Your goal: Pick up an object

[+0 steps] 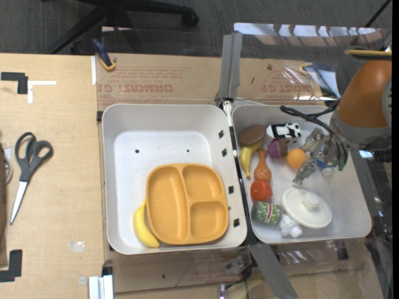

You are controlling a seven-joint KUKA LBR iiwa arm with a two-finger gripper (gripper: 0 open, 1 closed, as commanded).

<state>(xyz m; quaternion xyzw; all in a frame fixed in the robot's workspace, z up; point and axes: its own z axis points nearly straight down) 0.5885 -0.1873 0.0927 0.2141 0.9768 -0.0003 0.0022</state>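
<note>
Objects: cluster in right bin (358, 220), mostly its left half, packed close w/ little room between.
Orange ball: small orange ball (297, 158) mid-bin, just beside the gripper's fingers; contact can't be told.
Gripper: gripper (310, 165) low over right bin centre, metal fingers slanting down-left; whether they're apart or together can't be told, nothing seen clamped between them.
Arm: grey arm w/ orange band (368, 92) enters from right, covers bin's upper right corner.
Nearby items: purple piece (275, 148) just left of ball; cow figure (284, 130), black & white, above it; brown disc (252, 134) at upper left.
Left edge: banana (245, 161) along bin's left wall; orange pear-like shape (262, 167) beside it; red tomato-like item (261, 190) below; green patterned item (268, 213) near front-left corner.
Front: white lidded dish (306, 208) towards front edge, small white lump (290, 230) touching its lower left.
Open room: right half of right bin floor, below the arm.
Left bin: left bin (118, 167) holds yellow divided tray (187, 203) towards front right, yellow banana (144, 227) tucked under tray's left edge; back half bare floor.
Bench: scissors (26, 167) on wood far left, well apart from bins.
</note>
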